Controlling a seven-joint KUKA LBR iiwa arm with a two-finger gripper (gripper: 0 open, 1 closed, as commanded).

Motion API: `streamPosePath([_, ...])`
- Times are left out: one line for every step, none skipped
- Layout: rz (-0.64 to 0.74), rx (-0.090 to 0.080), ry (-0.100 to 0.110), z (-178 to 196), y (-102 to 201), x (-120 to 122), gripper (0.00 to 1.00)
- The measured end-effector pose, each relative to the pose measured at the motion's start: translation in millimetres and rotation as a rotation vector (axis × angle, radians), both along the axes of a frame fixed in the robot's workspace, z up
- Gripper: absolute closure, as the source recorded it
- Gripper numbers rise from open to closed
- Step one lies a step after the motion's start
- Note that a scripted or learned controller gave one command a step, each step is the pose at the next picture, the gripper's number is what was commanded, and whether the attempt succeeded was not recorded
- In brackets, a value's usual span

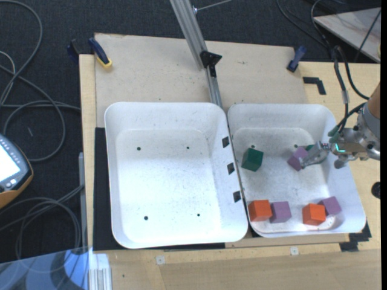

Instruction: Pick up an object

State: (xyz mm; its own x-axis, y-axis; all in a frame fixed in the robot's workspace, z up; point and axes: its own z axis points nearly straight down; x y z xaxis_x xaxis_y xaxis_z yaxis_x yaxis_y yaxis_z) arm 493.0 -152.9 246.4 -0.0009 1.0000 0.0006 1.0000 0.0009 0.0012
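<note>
No words or labels can be read on anything. The arm is cut off at the right edge, so little more than the gripper (313, 156) shows. Its metal fingers are too blurry to tell how wide they are. A small purple block (297, 159) sits right at the fingertips in the right bin (275, 112). A green cube (253, 159) lies further left.

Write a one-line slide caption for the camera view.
KUKA arm's tool reaches from the right toward a purple block in the right bin, beside a green cube.
</note>
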Motion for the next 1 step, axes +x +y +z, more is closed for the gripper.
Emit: streamPosePath([-0.005,-0.005,-0.006,58.6,-51.5,-12.7,0.0])
